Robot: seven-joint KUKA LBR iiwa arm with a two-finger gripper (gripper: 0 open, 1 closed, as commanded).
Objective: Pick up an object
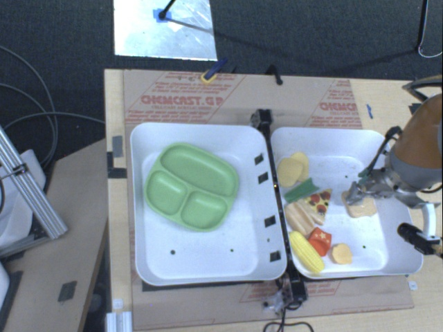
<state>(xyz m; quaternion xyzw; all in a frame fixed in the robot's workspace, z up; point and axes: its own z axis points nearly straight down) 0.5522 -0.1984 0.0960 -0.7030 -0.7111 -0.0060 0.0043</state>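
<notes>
The right bin (pixel 374 151) holds several toy foods. A pale yellow piece (pixel 292 168) lies at its upper left, with a green strip (pixel 299 189) and a pizza slice (pixel 319 203) below it. Further down are a tan sausage-like piece (pixel 297 217), a yellow corn cob (pixel 306 252), a red piece (pixel 320 239) and a small orange piece (pixel 341 254). A flat tan piece (pixel 363 207) lies right of the middle. My gripper (pixel 356 194) is low in this bin, right over the upper left edge of that tan piece. The arm hides part of the piece.
The left bin (pixel 159 254) bears a green divided plate (pixel 192 186). A black divider with clips (pixel 271 192) runs between the bins. The grey and orange arm (pixel 419 151) covers the right bin's right side. Cardboard lies under both bins.
</notes>
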